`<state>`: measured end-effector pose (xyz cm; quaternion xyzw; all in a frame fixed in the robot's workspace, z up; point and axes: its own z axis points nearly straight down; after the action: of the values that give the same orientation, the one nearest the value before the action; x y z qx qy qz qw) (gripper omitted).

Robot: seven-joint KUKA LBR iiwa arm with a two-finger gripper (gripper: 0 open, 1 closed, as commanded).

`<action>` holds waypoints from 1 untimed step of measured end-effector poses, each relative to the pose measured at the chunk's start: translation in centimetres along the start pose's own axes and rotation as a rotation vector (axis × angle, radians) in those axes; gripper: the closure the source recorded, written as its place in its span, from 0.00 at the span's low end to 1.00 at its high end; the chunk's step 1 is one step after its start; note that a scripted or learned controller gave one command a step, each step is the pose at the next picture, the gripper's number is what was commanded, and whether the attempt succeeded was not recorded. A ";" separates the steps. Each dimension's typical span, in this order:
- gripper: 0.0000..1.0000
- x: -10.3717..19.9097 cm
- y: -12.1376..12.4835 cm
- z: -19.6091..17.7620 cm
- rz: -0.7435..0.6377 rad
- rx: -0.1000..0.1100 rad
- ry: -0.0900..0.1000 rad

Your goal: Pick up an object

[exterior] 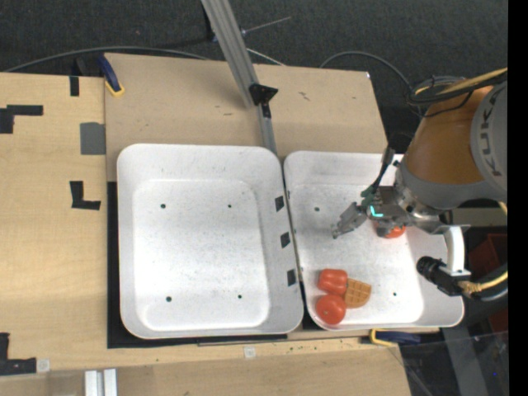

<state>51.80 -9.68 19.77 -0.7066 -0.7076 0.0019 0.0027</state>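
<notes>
My gripper hangs over the middle of the right bin, pointing down and to the left, with nothing visibly in it. A small red object lies just to its right, partly hidden under the wrist. Near the bin's front edge sit two red pieces, one behind the other. An orange waffle-like piece touches them on their right. These three lie well below the gripper in the view and apart from it.
The left bin is beside the right one, with a raised divider between them. A grey metal pole slants in from the top toward the bins' back edge. The arm's orange and grey body covers the right bin's far right side.
</notes>
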 end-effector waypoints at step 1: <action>0.00 0.0 0.1 -0.2 0.000 -0.004 -0.001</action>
<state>51.89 -9.70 19.96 -0.7066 -0.7076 0.0006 0.0010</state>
